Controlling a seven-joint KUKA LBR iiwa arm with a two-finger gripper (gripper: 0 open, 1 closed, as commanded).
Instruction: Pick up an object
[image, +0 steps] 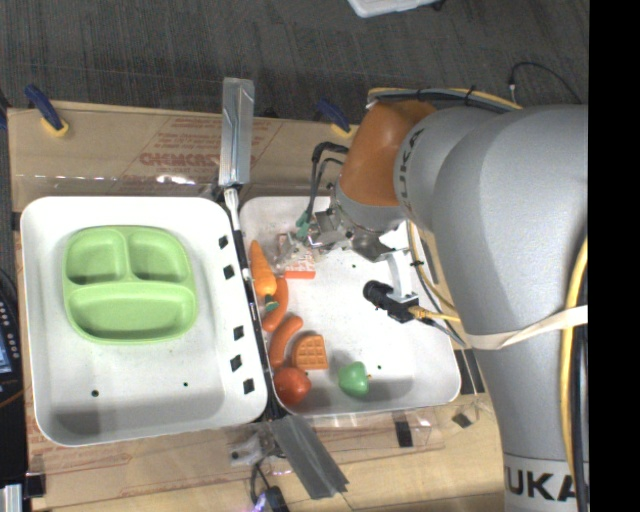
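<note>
Low, hand (303, 236) beside carrot (261, 268); right bin (425, 350).

Plastic, metal and cardboard, as I read them from my screen.

Both white bins (130, 415) look like smooth moulded plastic with a soft sheen, and the green divided tray (128, 283) in the left one reads as matt plastic. The toy food in the right bin, the carrot (261, 268), sausage (284, 336), waffle (310, 352), tomato (292, 385) and green pepper (354, 379), has a smooth, slightly glossy plastic look. The bench (130, 140) top appears to be brown printed cardboard, flat and dull. A strip (236, 125) between the bins looks like brushed metal. I see the arm (500, 200) in satin grey casing, with a glossier orange band (375, 155).
</note>
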